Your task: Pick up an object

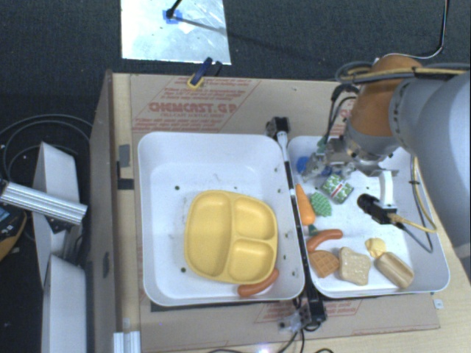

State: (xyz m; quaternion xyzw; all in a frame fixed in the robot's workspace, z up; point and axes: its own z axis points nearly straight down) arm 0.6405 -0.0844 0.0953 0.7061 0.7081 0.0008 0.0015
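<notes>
The big grey arm is reaching into the right bin (pixel 434 271) from three o'clock. Its gripper (pixel 329 169) is hanging over a green and white packet (pixel 336 189) near the bin's twelve o'clock edge, maybe touching it. I cannot tell how the gripper is set. A carrot (pixel 305 206) is lying at nine o'clock.

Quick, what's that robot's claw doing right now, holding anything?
Gripper: low in the right bin over the green packet; whether it holds anything cannot be told.
</notes>
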